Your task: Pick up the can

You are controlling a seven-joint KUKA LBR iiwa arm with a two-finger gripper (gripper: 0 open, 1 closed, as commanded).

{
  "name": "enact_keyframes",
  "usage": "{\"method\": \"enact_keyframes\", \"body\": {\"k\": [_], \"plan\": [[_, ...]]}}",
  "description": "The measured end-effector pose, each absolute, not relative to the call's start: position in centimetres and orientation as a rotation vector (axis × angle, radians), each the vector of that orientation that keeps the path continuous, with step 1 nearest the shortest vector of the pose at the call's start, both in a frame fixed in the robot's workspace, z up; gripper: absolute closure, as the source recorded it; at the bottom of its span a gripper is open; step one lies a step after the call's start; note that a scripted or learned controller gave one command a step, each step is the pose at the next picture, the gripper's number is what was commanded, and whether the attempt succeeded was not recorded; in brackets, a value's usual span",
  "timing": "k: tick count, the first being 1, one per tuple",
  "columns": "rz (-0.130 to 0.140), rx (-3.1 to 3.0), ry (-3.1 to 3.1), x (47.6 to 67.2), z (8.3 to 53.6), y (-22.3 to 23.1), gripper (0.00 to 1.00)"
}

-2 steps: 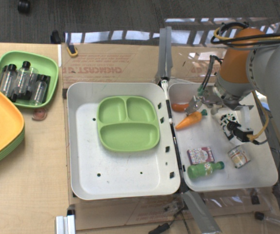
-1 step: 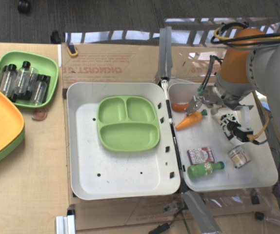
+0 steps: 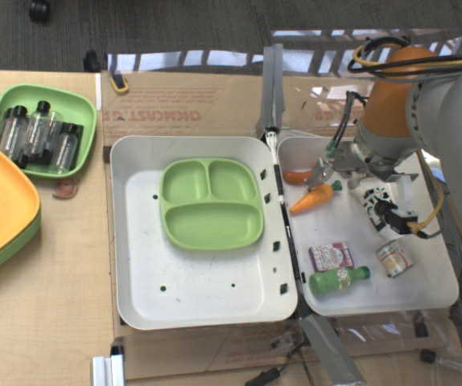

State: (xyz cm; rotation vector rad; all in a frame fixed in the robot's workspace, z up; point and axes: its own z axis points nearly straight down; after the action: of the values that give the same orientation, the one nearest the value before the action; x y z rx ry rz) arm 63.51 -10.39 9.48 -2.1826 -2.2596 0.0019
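Camera view: gripper [image 3: 325, 177] over carrot [image 3: 311, 200], far left of right bin [image 3: 436, 296]; jaw state unclear. Approach step, next shift near-right to can [image 3: 393, 258].

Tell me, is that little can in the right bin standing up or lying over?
Lying over. The can rests on its side on the right bin floor, its round end facing left, label showing along its length.

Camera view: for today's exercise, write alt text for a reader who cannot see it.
A grey and orange robot arm reaches into the right bin, its gripper over a toy carrot, well away from the can lying near a green bottle and a small packet. The left bin holds a green divided plate.
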Motion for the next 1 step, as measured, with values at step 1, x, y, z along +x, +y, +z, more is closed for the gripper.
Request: {"method": "enact_keyframes", "body": {"k": [1], "plan": [[0.004, -2.4, -2.024, 59.88, 9.12, -14.24, 0.0]]}}
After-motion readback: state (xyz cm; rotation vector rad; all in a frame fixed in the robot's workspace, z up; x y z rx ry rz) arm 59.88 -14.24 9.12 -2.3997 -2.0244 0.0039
